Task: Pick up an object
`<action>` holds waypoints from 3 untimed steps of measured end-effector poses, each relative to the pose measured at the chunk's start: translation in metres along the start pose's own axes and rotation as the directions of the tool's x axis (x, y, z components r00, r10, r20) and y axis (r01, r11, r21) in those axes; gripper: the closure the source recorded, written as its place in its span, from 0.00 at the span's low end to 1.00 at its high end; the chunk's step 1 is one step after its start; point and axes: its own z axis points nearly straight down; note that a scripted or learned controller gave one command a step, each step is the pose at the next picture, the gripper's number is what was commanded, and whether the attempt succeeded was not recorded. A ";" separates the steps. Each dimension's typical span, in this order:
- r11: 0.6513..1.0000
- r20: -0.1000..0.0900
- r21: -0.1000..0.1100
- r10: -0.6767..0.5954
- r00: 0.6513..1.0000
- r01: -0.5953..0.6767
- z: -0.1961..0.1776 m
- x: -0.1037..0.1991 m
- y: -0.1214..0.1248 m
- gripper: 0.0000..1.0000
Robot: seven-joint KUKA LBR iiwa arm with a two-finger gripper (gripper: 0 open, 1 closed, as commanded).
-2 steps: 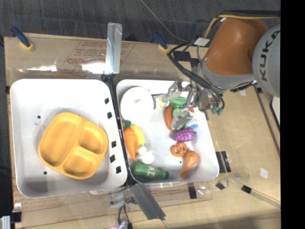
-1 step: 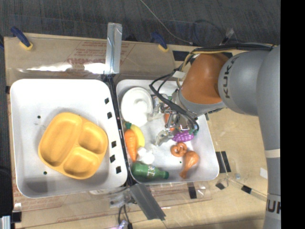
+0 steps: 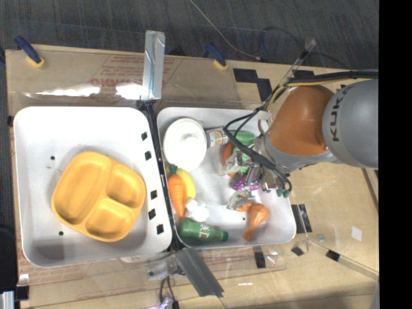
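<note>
Hand point(image 3: 248, 176) down low in right bin point(image 3: 212, 118), near purple toy point(image 3: 239, 181); grip can't tell. Nothing lifted yet, pick-up still to do.

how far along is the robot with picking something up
Done: the arm has reached into the right bin and its claw sits low among the toys. In hand: nothing visibly lifted. Left: gripping and raising an item; the carrot and green bottle lie untouched.
</note>
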 end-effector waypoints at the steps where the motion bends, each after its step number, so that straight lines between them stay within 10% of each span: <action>1: 0.999 0.000 0.000 0.044 0.999 -0.044 0.009 -0.002 0.007 0.00; 2: 0.998 0.005 0.000 0.059 0.998 -0.059 0.008 0.000 -0.012 0.00; 3: 0.977 -0.003 -0.001 0.215 0.977 -0.215 0.011 -0.003 0.023 0.00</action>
